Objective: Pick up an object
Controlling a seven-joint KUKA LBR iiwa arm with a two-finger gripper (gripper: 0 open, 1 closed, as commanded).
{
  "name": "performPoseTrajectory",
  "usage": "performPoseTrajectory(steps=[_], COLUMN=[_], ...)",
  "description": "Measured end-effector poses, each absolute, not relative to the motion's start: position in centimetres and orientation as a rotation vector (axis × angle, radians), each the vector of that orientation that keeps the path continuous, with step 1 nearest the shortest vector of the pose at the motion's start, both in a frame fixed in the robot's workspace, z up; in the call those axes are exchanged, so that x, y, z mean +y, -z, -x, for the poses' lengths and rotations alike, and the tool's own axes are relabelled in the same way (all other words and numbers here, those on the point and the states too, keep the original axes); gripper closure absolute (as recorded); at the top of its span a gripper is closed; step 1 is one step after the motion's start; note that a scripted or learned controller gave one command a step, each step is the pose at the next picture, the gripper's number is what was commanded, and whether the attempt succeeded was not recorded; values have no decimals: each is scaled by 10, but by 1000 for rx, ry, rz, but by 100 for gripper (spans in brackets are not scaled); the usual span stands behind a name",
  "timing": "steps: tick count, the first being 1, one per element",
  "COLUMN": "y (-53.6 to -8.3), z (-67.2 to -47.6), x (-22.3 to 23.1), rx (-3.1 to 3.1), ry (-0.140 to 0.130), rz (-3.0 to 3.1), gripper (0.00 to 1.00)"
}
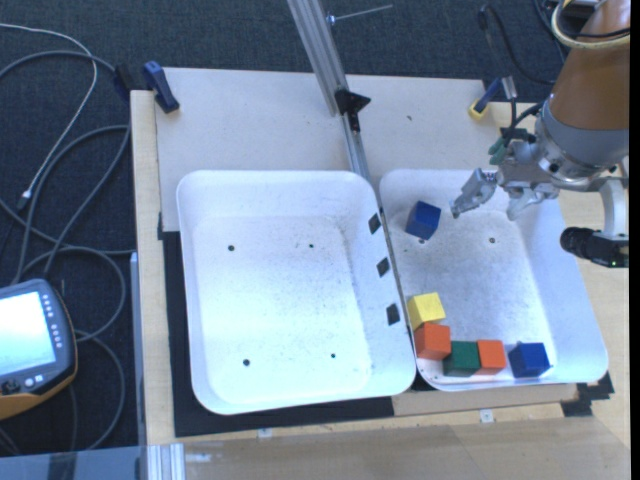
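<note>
Several small blocks lie in the right bin (pixel 560 288). A blue cube (pixel 423 219) sits alone near the bin's back left. Along the front edge are a yellow block (pixel 426 308), an orange block (pixel 432 341), a green block (pixel 463 357), a second orange block (pixel 491 354) and a second blue block (pixel 529 359). My gripper (pixel 492 195) hangs over the bin's back part, to the right of the lone blue cube and apart from it. Its fingers are spread and open, with nothing between them.
The left bin (pixel 205 268) adjoins the right one. A slanted metal pole (pixel 320 48) runs down to the seam between the bins. A blue clamp (pixel 160 86) and a yellow-blue clamp (pixel 487 98) sit at the bench's back. A teach pendant (pixel 30 343) lies at left.
</note>
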State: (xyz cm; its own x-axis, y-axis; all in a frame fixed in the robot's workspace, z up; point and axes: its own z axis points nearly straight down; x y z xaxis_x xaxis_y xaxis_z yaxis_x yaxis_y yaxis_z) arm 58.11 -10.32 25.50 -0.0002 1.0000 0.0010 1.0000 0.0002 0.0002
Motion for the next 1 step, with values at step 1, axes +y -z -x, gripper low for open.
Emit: performPoseTrajectory(steps=[1], y=[-174], z=[-637], x=[-105], rx=[-2224], ry=[-3], rz=[2218], gripper=[0])
